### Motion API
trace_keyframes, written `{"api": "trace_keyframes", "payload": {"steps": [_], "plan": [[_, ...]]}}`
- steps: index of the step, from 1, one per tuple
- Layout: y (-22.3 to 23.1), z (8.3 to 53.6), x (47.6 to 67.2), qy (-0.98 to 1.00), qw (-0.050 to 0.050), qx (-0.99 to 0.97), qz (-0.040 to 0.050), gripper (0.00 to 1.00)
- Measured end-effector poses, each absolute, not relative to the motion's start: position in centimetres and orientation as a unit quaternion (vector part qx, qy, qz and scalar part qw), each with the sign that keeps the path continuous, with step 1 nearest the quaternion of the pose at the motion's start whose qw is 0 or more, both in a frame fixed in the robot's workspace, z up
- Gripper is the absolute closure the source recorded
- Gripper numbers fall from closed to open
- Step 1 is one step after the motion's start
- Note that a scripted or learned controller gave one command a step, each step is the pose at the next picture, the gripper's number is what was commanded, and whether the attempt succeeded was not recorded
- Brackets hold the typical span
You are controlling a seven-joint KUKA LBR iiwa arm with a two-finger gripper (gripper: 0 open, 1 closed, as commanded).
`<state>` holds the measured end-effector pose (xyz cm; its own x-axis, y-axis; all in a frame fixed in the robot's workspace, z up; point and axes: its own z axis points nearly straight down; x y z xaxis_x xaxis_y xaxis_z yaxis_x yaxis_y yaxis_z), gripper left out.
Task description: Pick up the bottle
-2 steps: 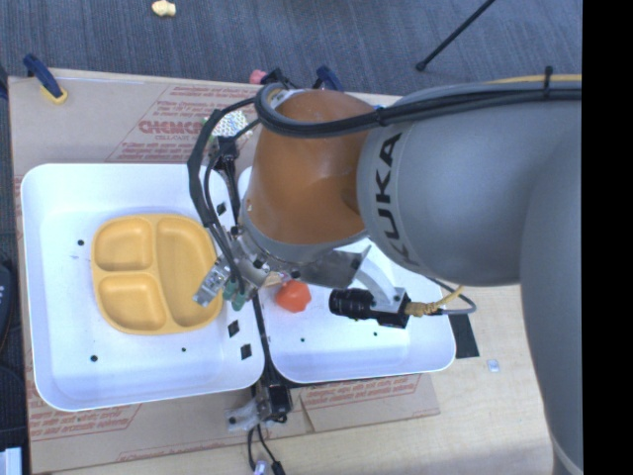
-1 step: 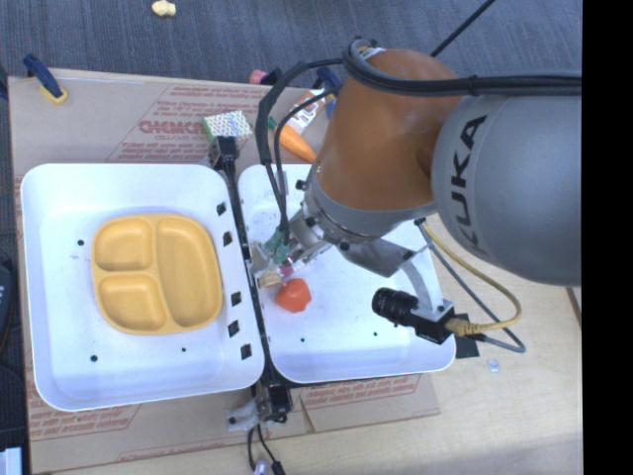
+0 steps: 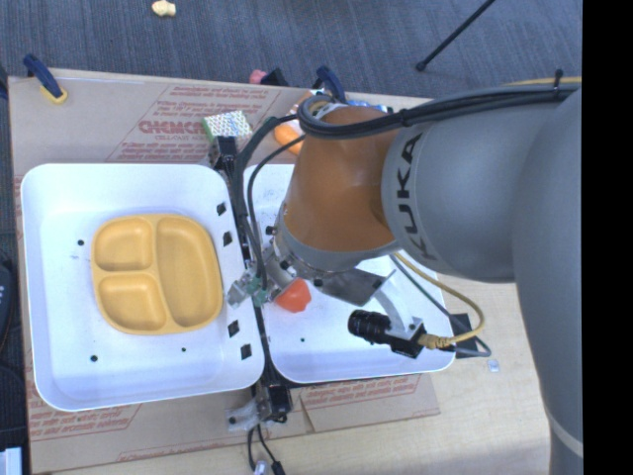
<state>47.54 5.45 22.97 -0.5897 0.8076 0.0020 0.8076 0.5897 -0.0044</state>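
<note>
My arm (image 3: 435, 181), lettered "KUKA", hung over the right bin (image 3: 336, 364); whether my fingers were parted or closed, I could not tell. Cardboard (image 3: 158, 127) read "CHEMC…".

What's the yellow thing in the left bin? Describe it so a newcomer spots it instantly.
Start at the left shallow white bin, away from the grey and orange arm. In its middle lies a yellow plastic divided plate with rounded corners and three compartments, the bin's sole coloured item.

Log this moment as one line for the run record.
arm: over right bin | end effector: low by divider, beside orange object | left bin: yellow divided plate | bottle: unconfirmed
</note>
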Motion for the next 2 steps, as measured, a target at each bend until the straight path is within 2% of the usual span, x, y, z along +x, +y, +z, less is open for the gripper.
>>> {"api": "trace_keyframes", "payload": {"steps": [1,2], "plan": [[5.9,30.0,47.7,-0.883,0.000,-0.470,0.0006,1.00],[9.8,30.4,47.6,-0.912,0.000,-0.411,0.0004,1.00]]}}
